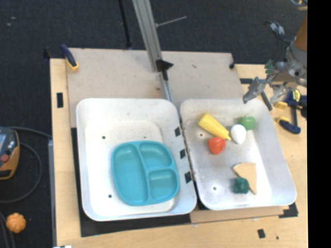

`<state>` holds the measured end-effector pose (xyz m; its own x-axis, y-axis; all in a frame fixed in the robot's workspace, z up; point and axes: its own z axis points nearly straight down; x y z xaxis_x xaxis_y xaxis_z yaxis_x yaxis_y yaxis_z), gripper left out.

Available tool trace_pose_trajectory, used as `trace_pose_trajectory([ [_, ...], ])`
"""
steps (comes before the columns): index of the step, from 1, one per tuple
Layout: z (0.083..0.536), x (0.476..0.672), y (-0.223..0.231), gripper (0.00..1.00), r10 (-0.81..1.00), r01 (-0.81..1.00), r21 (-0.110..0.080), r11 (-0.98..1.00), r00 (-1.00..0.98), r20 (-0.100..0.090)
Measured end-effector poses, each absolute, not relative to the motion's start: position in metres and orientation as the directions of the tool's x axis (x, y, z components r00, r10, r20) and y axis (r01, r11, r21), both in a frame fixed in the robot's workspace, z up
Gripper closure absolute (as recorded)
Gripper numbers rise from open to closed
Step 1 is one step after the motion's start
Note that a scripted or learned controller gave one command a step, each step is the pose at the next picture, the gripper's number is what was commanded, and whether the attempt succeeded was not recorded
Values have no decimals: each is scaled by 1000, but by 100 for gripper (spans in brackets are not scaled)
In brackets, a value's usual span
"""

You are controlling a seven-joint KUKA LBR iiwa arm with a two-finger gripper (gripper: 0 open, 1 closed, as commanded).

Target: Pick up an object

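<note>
I judge this the approach step. The gripper hangs over the right bin's far right corner, fingers spread, holding nothing. The nearest object, the green ball, lies by the far edge. Next: descend squarely over it.

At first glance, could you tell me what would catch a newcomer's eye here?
A teal divided plate lies in the left bin. The right bin holds a bright cluster: a yellow piece, red piece and white egg. The claw hangs over that bin's far right corner.
</note>
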<state>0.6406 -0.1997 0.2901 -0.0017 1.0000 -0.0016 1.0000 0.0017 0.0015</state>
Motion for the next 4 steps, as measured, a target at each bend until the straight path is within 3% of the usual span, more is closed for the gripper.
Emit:
trace_pose_trajectory([
  [3,139,649,-204,0,1000,1000,-2,3,-3,-1],
  [4,154,650,-205,100,1000,1000,5,5,-5,-5],
])
